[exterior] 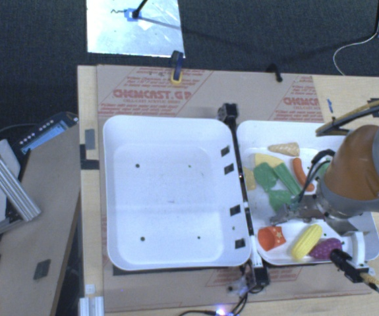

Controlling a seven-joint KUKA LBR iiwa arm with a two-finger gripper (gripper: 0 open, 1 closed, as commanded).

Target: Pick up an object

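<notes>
— Over the right bin [374,245], the arm [359,170] has its wrist low above the toy food. What is it going for?

— Hard to say for sure. The gripper [288,210] sits at the lower edge of the green pieces [273,180], just above the red piece [271,236] and up-left of the yellow corn cob [306,240]. Whether it is open, closed or gripping anything I cannot tell — the wrist hides most of it.

— So nothing counts as picked yet?

— Nothing shows as held, so I'd judge the grasp is still to be made. Candidates lie close together: the green pieces touching each other, an orange carrot [298,170] beside them, a pale croissant-like piece [284,149] further up, purple grapes [325,247] touching the corn near the front wall.

— How should it be done well?

— Commit to one item with room on both sides. The red piece lies a little apart from its neighbours, so it looks the cleanest choice. Centre over it, come straight down, close fully, then lift vertically so nothing drags along.

— And the left bin [120,133]?

— White, beside the other; no part in this step.
</notes>
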